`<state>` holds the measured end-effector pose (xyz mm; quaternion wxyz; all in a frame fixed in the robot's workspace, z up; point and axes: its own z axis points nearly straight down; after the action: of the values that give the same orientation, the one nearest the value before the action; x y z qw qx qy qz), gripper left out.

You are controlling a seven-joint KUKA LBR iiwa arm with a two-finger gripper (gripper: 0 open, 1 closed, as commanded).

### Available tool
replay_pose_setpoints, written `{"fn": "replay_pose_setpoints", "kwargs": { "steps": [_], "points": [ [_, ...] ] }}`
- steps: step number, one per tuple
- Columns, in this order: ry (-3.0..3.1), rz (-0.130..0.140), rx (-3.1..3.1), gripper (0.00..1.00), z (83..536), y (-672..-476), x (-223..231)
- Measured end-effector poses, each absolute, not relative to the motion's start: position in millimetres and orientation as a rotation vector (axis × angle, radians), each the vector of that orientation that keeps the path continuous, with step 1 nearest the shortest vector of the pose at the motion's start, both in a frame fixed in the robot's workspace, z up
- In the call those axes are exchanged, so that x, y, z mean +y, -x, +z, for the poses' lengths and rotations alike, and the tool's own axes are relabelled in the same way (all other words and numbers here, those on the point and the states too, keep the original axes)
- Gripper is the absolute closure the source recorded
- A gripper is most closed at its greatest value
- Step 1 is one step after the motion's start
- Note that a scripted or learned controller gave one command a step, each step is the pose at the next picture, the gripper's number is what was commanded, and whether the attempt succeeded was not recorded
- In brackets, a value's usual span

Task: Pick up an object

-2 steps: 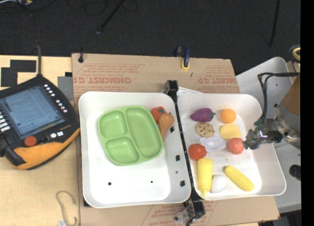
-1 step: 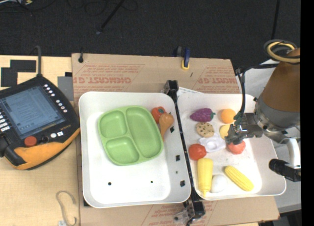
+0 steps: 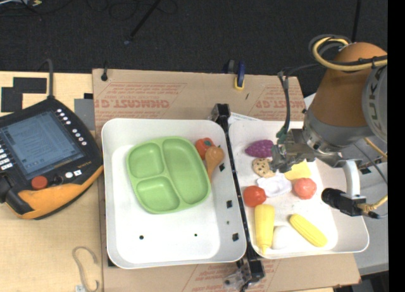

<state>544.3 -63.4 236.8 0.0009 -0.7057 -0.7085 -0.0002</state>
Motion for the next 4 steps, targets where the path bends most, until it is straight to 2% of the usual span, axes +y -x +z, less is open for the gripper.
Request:
{"fn": "replay_pose_setpoints", "kwargs": {
  "steps": [1,3,4],
  "points": [
    [2.217,0.0,-2.224,1.0,242.0,-570.7,-15.2],
    [2.218,0.001,-2.223,1.0,221.5,-627.3,54.2],
    [2.221,0.005,-2.219,1.0,223.9,-622.9,57.9]
  ]
}}
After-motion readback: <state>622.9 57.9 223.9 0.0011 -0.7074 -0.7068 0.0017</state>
